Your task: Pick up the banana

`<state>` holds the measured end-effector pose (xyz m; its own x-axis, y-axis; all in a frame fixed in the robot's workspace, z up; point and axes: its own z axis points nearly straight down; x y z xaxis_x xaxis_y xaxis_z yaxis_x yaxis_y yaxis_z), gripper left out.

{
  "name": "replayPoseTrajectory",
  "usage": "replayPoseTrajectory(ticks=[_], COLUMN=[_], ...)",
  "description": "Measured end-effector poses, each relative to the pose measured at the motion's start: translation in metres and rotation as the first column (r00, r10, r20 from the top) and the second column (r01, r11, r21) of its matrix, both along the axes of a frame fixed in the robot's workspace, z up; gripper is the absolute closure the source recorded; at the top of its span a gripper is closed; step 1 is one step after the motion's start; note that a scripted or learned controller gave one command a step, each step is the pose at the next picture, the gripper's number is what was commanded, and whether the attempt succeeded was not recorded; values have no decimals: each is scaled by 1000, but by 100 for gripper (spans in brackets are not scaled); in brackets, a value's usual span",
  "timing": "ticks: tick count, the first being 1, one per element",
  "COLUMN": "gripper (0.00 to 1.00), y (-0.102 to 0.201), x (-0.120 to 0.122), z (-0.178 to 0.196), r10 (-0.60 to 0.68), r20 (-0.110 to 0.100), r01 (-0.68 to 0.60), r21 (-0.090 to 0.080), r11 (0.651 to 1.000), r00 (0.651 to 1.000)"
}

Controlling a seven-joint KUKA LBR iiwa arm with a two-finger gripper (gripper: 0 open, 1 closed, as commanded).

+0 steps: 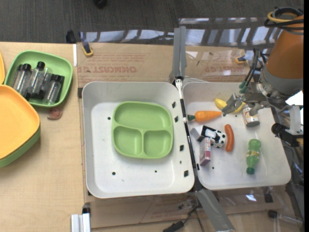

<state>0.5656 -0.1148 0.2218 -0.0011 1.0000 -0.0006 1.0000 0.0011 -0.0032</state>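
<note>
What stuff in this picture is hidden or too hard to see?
- Banana: in the camera view, the gripper covers its right part, so its full length is hidden.
- Gripper: its fingers blur into the metal, too small to read.
- Arm: cut off by the right edge.
- Small bottles in the green tray: labels too small to read.

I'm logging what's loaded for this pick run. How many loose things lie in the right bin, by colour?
Right bin, as far as the view shows:
Yellow: 1, the banana, at the gripper
Orange: 1, the carrot
Red-orange: 1, the sausage
Green: 1, the bottle
Black and white: 1, the cow toy
Pink: 1, the small box
White-brown: 1, the can
Total: 7
</note>
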Motion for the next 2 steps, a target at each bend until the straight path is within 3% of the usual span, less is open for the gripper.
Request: replayPoseTrajectory(ticks=[1, 2], gripper=[0, 0], y=[-8, 13], x=[-52, -89], z=[-38, -90], r10=[216, -57], r20=[0, -1], r01=[-216, 57], r21=[1, 1], r11=[976, 998], r00=[976, 998])
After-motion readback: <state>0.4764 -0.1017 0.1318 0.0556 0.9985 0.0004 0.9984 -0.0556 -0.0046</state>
